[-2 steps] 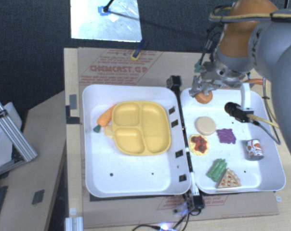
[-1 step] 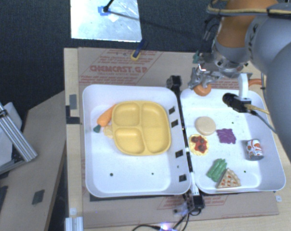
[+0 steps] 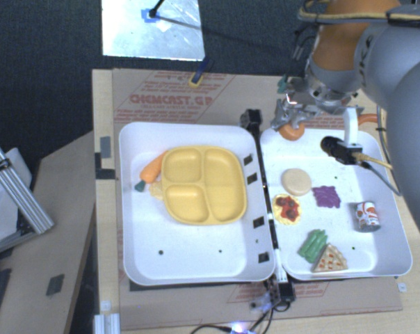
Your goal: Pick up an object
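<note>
A: Where is the orange object (image 3: 291,131) found?

B: It is seen at the far left corner of the right bin (image 3: 391,245), directly under the gripper (image 3: 291,117). Whether it is clasped or merely lying on the bin floor cannot be told; the jaws' state cannot be made out.

A: So how much is done?

B: The approach is judged made; a lift is not shown.

A: Its axis?

B: Only a rounded lump is visible, so no long axis can be given.

A: What else is noted?

B: A tan disc (image 3: 296,181), purple piece (image 3: 327,196), can (image 3: 366,216) and pizza slice (image 3: 330,259) lie nearer; the yellow tray (image 3: 199,184) sits in the left bin (image 3: 196,259)
</note>
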You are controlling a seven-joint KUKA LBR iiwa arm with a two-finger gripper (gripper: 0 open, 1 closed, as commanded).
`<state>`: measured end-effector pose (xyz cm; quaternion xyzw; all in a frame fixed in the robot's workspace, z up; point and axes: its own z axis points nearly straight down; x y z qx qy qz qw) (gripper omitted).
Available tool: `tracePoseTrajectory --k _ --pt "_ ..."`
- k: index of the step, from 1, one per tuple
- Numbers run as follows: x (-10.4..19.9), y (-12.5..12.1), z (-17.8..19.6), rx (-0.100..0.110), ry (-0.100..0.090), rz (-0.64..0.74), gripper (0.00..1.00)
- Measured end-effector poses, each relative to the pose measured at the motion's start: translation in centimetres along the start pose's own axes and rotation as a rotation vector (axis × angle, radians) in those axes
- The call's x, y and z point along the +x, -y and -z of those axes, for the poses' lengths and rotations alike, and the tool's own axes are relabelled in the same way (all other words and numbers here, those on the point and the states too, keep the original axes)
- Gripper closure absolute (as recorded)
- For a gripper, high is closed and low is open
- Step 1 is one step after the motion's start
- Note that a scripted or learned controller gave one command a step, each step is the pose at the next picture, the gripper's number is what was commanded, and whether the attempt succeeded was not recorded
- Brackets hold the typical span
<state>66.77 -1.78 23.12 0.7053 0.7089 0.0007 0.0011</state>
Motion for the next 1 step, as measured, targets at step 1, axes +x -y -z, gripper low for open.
tracePoseTrajectory --k 1 --pt "-0.69 0.4 0.38 0.0 0.0 -0.004 1.0"
